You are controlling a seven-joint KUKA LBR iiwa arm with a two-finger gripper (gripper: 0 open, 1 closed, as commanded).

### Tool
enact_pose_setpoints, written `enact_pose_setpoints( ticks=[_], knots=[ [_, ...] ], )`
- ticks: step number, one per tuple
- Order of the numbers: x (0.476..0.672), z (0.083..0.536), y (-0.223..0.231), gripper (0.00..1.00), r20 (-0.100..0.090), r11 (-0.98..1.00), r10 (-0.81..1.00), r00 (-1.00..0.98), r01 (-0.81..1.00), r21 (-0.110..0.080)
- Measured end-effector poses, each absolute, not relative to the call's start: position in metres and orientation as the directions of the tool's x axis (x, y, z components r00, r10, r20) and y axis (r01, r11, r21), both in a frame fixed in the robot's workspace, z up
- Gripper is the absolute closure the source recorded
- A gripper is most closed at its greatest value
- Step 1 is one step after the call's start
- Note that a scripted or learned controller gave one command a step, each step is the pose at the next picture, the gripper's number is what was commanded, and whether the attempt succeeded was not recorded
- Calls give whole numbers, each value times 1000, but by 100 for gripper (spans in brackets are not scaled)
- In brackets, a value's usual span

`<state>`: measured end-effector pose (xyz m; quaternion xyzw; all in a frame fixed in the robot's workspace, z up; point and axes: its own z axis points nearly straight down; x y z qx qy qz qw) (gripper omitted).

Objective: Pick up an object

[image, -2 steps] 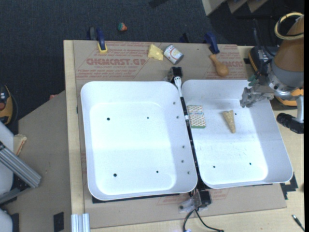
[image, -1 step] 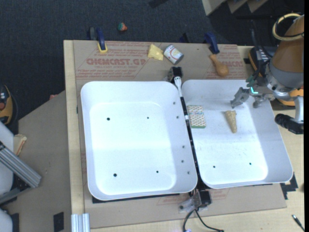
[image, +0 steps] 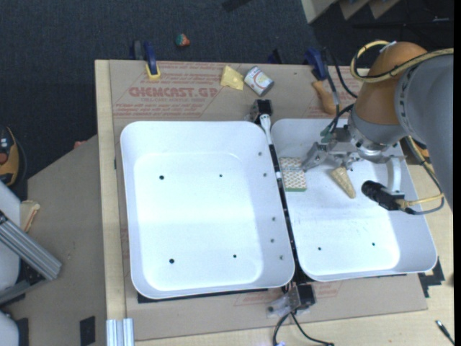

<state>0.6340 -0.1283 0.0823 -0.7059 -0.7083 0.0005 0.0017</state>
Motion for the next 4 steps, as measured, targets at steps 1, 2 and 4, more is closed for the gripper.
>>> enact_pose_setpoints(
  ticks=[1,2,4],
  knots=[
    [634,96,-131,100,0,1,1000,-1,1000,1],
    [669,267,-217,100,-12,-4,1000,4,1000,22],
    [611,390,-224,100,-4,-1,1000,1,1000,9]
  ],
)
